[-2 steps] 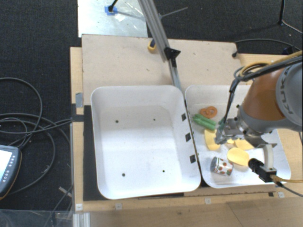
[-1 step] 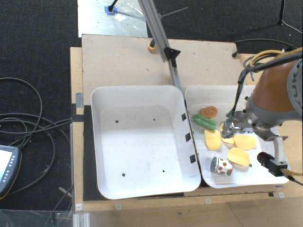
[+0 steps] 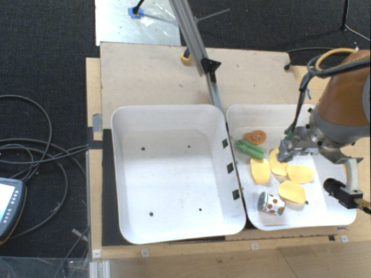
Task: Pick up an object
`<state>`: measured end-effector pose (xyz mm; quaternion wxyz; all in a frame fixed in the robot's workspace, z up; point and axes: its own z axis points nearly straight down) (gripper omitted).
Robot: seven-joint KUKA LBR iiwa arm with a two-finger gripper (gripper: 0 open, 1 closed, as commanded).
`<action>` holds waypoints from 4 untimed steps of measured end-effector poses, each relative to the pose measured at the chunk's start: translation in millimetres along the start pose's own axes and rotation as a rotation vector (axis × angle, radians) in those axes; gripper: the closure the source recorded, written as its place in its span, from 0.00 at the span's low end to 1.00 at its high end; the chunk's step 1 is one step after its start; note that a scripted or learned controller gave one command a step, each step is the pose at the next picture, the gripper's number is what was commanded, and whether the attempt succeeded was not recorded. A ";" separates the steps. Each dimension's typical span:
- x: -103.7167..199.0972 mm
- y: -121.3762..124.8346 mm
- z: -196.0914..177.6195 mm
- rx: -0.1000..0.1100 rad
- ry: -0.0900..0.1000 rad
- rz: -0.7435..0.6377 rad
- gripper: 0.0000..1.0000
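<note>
A pale wooden bench [image 3: 151, 74] carries two shallow white bins; in the right-hand bin [image 3: 324, 216] the gripper [image 3: 284, 154] hangs directly over flat yellow pieces [image 3: 279, 168], its tip touching or just above them.

Two white bins [image 3: 174, 120] side by side. Contents: four yellow pieces [image 3: 260, 171], one green pod [image 3: 250, 150], one orange slice [image 3: 255, 137], one small spotted cup [image 3: 271, 203]. One robot arm [image 3: 345, 106].
</note>
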<state>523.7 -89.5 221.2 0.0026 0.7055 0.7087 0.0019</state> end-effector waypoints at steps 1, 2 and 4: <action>40.6 21.9 5.0 0.003 0.002 -0.005 1.00; 95.3 41.2 8.8 0.004 0.004 -0.007 1.00; 186.2 95.2 7.5 0.003 0.002 -0.005 1.00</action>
